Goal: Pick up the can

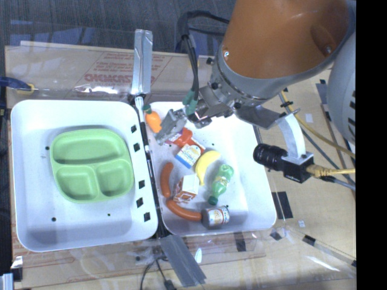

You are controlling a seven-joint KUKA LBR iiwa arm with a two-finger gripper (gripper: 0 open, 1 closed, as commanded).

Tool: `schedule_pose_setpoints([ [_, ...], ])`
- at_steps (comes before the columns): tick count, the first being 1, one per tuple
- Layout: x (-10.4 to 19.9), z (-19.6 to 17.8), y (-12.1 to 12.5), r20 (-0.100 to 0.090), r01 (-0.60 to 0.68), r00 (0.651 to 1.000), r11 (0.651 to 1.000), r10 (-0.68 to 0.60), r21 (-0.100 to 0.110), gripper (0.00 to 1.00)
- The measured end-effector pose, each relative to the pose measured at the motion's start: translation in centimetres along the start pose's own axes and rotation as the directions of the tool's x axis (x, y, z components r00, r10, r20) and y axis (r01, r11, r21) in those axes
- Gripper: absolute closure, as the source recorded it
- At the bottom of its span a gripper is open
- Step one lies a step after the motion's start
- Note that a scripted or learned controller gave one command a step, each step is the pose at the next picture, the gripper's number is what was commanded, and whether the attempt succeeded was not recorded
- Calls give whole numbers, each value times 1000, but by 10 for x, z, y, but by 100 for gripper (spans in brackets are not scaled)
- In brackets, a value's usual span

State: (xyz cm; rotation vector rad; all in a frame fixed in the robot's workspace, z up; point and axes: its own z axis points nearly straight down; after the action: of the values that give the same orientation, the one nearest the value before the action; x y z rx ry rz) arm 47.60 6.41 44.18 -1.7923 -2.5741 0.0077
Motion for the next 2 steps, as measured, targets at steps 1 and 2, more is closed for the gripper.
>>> schedule_pose_setpoints([
  [1,54,6,20,1,390,921,921,-390,0,0],
  [2,80,-1,30,9,639,769,769,-639,-6,0],
])
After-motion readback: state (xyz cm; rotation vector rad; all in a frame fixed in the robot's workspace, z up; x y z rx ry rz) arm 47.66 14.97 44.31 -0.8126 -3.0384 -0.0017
